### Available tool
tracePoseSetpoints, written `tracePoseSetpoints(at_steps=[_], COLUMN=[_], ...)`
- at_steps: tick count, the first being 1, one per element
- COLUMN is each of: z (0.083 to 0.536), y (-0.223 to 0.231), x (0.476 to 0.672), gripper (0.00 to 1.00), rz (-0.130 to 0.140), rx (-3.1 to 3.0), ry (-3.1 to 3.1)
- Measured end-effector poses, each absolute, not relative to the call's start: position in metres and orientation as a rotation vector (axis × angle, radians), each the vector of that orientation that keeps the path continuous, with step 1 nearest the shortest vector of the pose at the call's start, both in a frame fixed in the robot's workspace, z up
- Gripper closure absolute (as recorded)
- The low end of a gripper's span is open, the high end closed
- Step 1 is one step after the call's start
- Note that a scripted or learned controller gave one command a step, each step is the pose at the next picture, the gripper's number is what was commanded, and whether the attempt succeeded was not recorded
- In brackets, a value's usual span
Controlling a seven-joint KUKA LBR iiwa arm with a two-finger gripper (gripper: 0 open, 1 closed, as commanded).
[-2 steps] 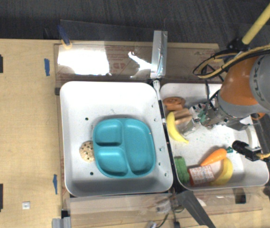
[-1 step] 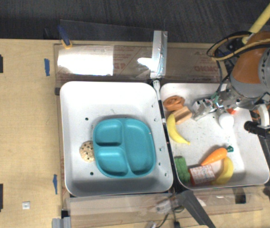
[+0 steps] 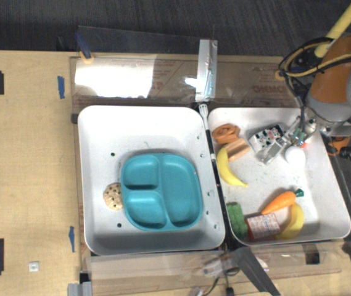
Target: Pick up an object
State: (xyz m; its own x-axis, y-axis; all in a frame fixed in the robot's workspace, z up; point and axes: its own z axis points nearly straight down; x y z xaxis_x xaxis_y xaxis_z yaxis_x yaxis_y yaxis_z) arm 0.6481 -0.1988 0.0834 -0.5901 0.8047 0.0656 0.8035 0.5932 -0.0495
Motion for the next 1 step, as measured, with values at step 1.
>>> tracePoseSetpoints(at_steps=[1], z=[0.1312], y=[-0.1463], x=[0.5845], gripper=[0.0], rz=[-0.004], rx=[-1.646], ry=[-2.68])
